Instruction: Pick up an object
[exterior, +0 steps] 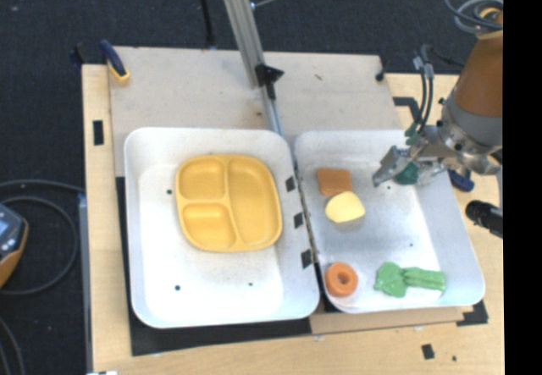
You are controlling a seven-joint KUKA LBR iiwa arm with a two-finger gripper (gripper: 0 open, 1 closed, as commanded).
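We judge this to be the approach step: the end effector (405, 168) hangs over the upper right part of the right bin (440, 221), with nothing lifted. The candidates all lie in that bin: a brown block (334, 180) touching a yellow piece (345, 208), an orange ring (342, 278) near the front edge, and a green toy (408, 279) beside it. The left bin (152, 280) carries a yellow tray (229, 201). Next we would expect a descent centred on 1 object, probably the block or piece nearby. Something greenish sits at the fingers, possibly their own part; whether they are spread or clenched, we cannot tell.
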